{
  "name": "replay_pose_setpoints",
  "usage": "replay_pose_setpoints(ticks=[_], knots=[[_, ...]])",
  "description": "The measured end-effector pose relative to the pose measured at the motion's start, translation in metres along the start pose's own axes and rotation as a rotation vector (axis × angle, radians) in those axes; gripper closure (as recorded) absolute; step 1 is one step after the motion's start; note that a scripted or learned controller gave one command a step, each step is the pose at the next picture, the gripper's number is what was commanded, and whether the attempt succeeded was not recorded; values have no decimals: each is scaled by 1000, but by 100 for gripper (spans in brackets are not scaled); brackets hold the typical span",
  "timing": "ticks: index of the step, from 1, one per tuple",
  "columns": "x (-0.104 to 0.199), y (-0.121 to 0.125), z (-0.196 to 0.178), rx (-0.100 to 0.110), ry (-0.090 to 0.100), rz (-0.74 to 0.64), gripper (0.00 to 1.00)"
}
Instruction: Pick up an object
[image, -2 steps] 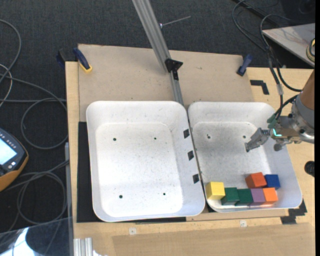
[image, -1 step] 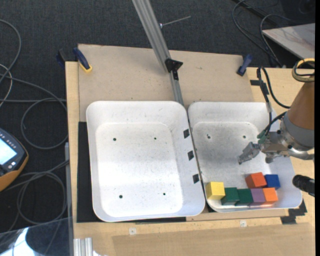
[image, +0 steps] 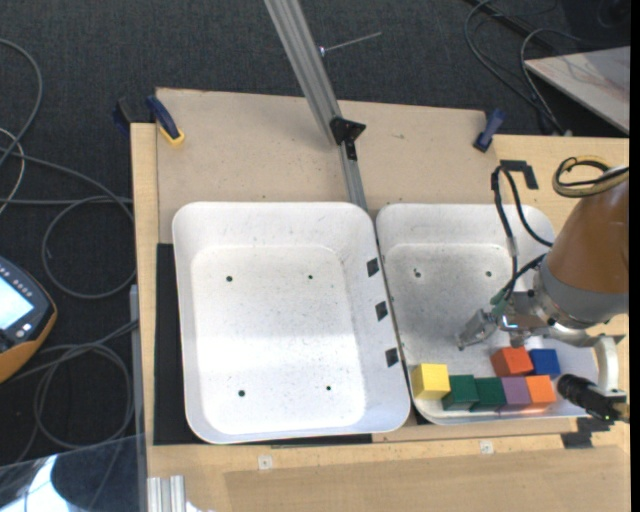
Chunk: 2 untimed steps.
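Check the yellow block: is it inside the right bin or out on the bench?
Inside. The yellow block rests on the floor of the right bin, at its near left corner, left of the green blocks.

We see a tan wooden bench (image: 260, 150) bearing two shallow white bins side by side, the left bin (image: 275, 320) and right bin (image: 450, 250), with blue clamps (image: 165, 118) at its far corners.

We count two white bins: one (image: 200, 300) at the frame's centre left, one (image: 440, 250) at centre right. Low in the right bin lie seven blocks: one yellow (image: 432, 379), two green (image: 462, 390) (image: 489, 392), two orange (image: 513, 360) (image: 540, 391), one blue (image: 545, 361), one purple (image: 516, 391).
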<state>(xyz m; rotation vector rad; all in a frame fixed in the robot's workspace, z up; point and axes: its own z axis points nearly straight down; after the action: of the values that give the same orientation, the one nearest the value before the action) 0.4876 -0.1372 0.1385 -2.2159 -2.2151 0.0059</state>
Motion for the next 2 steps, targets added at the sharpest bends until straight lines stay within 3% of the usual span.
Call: replay_pose_setpoints(ticks=[1,2], knots=[[0,0,41,-6,-2,-1,0],[1,2,28,-12,-2,-1,100]])
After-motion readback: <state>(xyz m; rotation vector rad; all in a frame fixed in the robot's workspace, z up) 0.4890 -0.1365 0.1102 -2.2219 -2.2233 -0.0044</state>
